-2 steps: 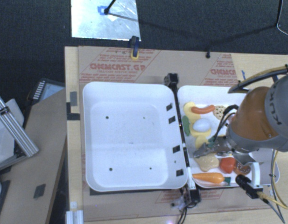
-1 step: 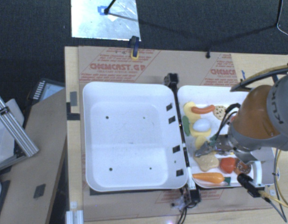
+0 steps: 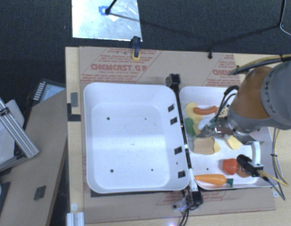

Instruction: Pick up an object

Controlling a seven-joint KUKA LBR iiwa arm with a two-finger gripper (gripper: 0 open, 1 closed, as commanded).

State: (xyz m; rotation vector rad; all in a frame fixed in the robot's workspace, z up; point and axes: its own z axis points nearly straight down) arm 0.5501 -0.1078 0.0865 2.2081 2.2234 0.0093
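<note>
Jaws (image 3: 212,129) state I cannot tell, low in right bin (image 3: 249,185) by its left wall; tan bread slice (image 3: 205,146) beneath looks light, soft; grip its edges.

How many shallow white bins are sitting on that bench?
2. The large shallow white plastic bin lies on the left; the smaller white bin beside it on the right holds toy food, partly covered by the arm.

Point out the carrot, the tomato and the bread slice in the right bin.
carrot (image 3: 210,178), camera view, middle of its orange body.
tomato (image 3: 229,165), camera view, centre of its red top.
bread slice (image 3: 204,147), camera view, middle of its tan face.
</note>
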